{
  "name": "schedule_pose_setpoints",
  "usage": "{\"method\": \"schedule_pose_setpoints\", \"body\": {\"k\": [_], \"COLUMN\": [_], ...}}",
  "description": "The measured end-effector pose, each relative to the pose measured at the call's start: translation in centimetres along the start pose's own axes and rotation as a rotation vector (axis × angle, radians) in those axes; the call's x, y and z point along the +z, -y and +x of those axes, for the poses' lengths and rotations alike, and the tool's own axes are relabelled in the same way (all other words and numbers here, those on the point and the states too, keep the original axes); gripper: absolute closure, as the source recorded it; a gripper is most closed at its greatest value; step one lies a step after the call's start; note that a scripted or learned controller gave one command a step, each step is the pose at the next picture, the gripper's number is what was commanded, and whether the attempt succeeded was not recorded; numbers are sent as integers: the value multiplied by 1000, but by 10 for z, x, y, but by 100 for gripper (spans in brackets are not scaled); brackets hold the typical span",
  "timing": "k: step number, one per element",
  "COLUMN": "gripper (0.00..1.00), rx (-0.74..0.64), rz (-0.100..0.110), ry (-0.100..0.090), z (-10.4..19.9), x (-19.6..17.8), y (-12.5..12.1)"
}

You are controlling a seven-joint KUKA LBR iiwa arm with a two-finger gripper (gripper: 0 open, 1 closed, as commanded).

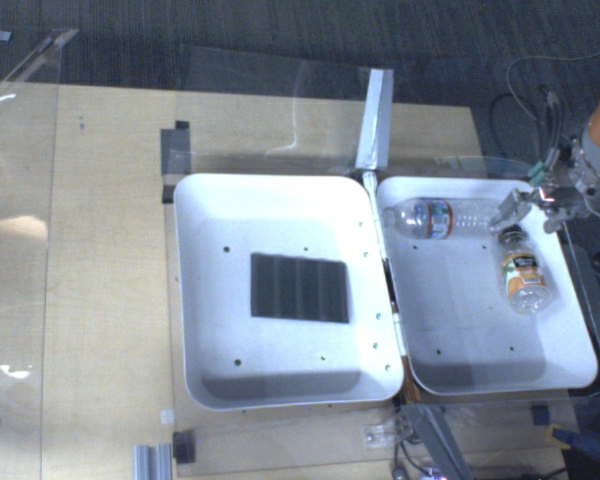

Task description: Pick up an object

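A clear plastic water bottle with a blue label lies on its side at the back of the right bin. A small clear bottle with an orange and yellow label and a dark cap lies near that bin's right wall. My gripper hangs over the back right corner of the right bin, just above the small bottle's cap end and right of the water bottle's neck. Its fingers are spread open with nothing between them. A dark ribbed rectangular block lies flat in the middle of the left bin.
The two bins meet at a raised rim down the middle. A metal post stands behind that junction. Cables run behind the right bin. Bare wooden bench lies to the left.
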State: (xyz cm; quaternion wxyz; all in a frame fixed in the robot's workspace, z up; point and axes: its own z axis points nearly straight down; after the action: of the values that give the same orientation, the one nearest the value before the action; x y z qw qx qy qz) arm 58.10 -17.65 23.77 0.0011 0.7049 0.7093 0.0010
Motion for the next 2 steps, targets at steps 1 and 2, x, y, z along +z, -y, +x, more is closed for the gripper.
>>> {"method": "schedule_pose_setpoints", "body": {"k": [1,2], "gripper": [0,0], "rx": [-158,-272], "rz": [-1,21], "ry": [0,-2], "z": [-29,-33], "x": [92,152], "y": [-28,-64]}}
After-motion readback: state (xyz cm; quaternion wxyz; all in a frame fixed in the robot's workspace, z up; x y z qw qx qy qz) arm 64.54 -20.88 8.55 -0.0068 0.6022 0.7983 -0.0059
